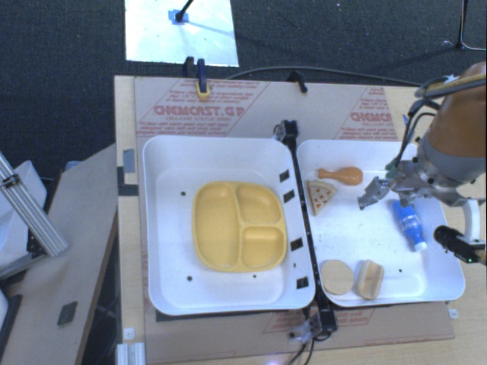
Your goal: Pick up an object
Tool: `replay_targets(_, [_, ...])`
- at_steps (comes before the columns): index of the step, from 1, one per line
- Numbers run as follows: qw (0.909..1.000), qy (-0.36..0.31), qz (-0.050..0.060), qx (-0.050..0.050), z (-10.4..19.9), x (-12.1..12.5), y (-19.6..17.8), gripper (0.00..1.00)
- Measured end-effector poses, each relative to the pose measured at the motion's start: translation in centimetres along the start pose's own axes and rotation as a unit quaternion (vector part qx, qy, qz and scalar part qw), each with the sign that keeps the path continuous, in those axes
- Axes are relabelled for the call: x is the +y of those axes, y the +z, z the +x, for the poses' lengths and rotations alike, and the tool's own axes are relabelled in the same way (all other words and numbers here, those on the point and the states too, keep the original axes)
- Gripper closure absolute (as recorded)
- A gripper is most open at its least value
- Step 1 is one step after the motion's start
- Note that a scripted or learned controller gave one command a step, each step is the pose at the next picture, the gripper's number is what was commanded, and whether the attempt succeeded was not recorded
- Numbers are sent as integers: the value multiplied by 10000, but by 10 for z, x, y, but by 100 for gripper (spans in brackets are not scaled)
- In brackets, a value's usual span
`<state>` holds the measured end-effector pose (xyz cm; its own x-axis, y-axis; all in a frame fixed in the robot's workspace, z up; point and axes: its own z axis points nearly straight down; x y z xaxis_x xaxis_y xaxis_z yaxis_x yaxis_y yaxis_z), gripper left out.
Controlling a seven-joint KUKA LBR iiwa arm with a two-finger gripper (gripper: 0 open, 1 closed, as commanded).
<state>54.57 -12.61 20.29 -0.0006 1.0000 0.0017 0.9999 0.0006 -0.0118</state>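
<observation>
Well, the gripper point(378, 194) hangs low over the right bin point(449, 289), between the toy drumstick point(342, 176) and the blue bottle point(409, 225) — I cannot tell its state from here, and nothing shows in its grasp. A pizza slice point(319, 196) lies just left; a round biscuit point(338, 277) and bread piece point(370, 279) sit nearer the front. The left bin point(163, 154) holds a yellow divided plate point(240, 226).
</observation>
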Motion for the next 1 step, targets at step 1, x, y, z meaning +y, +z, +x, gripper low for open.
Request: replay_targets(1, [10000, -14, -65, -9, 0, 3, -7, 0])
